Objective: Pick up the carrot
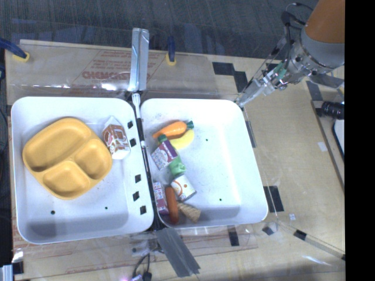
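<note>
The carrot (170,129), orange with a green top pointing right, lies in the right bin (231,157) near its upper left, resting against a yellow banana (185,139). My gripper (251,92) hangs above the right bin's far right corner, slanting down to the left from the grey wrist. It is well to the right of the carrot and apart from it, with nothing seen in it.
Down the right bin's left side lie a purple packet (163,154), a green-capped bottle (180,180), a red sausage (171,204) and a cone (190,213). The left bin (35,221) holds a yellow divided plate (66,157) and a brown carton (116,140).
</note>
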Controlling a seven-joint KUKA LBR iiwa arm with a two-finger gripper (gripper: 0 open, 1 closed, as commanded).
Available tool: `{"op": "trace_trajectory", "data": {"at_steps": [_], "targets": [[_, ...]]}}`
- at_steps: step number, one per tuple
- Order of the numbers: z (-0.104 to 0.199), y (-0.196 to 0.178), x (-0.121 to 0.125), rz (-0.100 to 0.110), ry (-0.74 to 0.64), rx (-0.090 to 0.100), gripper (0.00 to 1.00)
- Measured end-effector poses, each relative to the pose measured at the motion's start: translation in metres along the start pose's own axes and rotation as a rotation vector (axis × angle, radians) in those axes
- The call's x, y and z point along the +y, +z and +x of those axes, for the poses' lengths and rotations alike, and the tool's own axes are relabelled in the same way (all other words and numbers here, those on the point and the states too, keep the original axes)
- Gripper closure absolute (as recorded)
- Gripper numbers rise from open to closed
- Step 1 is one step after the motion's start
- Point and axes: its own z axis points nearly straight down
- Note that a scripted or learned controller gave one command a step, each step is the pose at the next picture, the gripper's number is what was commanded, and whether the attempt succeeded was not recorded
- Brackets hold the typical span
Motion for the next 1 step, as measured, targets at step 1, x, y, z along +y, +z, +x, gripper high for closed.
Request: {"op": "trace_trajectory", "data": {"at_steps": [1], "targets": [[0.0057, -0.0436, 0.0058, 0.001, 0.095, 0.0, 0.0]]}}
